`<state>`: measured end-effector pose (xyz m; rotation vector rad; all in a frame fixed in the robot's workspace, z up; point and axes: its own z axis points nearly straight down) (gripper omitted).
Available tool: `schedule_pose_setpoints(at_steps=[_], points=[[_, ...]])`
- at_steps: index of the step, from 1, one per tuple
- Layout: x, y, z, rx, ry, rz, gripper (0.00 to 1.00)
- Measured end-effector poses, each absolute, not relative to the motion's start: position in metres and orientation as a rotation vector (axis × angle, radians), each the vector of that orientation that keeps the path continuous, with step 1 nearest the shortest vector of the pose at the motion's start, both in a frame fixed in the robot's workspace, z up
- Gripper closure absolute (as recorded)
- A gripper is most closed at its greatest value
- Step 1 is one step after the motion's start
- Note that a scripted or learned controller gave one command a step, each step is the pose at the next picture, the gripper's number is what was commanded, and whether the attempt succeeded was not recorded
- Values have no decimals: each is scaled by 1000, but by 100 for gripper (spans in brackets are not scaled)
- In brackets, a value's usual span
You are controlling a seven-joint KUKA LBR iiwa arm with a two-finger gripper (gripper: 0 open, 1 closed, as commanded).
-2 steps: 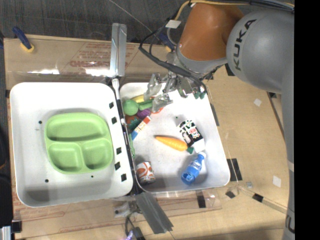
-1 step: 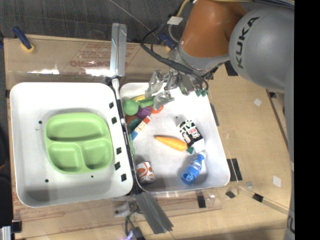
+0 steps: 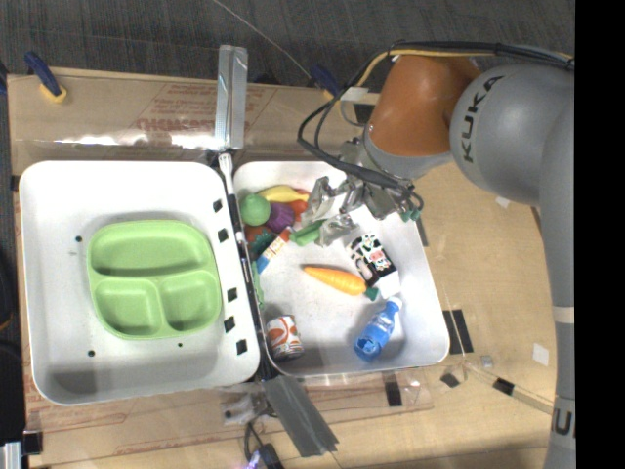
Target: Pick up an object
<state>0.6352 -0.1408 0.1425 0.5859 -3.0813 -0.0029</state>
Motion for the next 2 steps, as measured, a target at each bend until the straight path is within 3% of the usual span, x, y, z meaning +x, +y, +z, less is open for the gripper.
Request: schedule_pose_setpoints(at_steps=[1, 2], points=[[660, -169, 262, 507, -3115, 12, 100], [652, -125, 278, 560, -3094, 0, 100]])
